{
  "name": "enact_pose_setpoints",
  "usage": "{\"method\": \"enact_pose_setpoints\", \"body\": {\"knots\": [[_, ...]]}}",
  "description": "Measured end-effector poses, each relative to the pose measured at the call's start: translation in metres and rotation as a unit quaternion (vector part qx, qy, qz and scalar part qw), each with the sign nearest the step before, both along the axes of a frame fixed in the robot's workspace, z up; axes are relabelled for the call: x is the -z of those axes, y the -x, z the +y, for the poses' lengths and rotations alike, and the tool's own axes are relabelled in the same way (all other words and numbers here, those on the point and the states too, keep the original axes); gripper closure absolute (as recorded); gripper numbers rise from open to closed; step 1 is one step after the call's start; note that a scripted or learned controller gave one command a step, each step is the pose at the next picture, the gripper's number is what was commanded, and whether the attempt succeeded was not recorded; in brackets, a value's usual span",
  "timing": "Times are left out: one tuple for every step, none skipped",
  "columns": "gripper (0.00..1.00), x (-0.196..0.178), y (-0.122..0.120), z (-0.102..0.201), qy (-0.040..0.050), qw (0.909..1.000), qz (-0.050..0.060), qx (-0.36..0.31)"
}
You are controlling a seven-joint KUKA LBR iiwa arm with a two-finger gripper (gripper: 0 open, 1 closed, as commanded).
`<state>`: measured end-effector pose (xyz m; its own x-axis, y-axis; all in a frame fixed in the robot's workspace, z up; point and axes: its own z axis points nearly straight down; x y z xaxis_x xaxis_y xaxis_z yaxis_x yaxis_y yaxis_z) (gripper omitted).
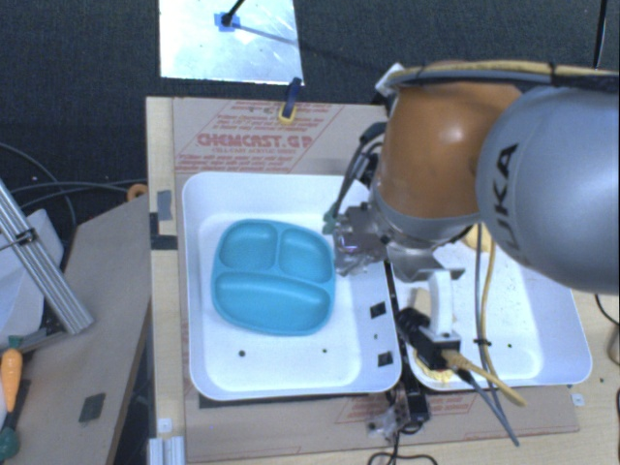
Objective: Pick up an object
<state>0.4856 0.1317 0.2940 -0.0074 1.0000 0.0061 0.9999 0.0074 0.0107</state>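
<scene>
Overhead slanted view of a tabletop (584, 396) w/ two shallow white bins side by side.

Nearest the viewer: the front rims of both bins, resting on a cardboard sheet (254, 139) that stuck out in front and behind.

The left bin (208, 361) held one blue plate (274, 276) w/ three compartments, two small at the back and one long at the front. It lay flat, approx. centre of the bin and a bit toward the back. A few small dark specks dotted the bin floor in front of it.

The right bin (554, 329) was mostly covered by the robot. A small yellow item (476, 238) peeked out from under the arm toward the back; too hidden to identify.

The grey arm (547, 187) came in from the right, w/ a wide orange band (441, 139) above the wrist. It hung over the wall between the bins. The gripper (351, 240) sat below the wrist, over the right side of the left bin, just beside the plate's right edge. Whether it was spread or pressed together could not be told, and nothing was seen held in it.

Off to the left, a lower side surface carried a slanted aluminium rail (39, 264) and an orange item (10, 376) at the picture's edge.

Farther back, the cardboard showed red print. Beyond it, a shiny silver panel (231, 32) lay on dark carpet.
</scene>
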Motion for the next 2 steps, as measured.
{"method": "enact_pose_setpoints", "body": {"knots": [[1.00, 0.102, -0.011, 0.026, 0.0038, 0.9999, 0.009, 0.001], [1.00, 0.029, -0.041, -0.029, 0.0032, 1.0000, 0.001, 0.005]]}}
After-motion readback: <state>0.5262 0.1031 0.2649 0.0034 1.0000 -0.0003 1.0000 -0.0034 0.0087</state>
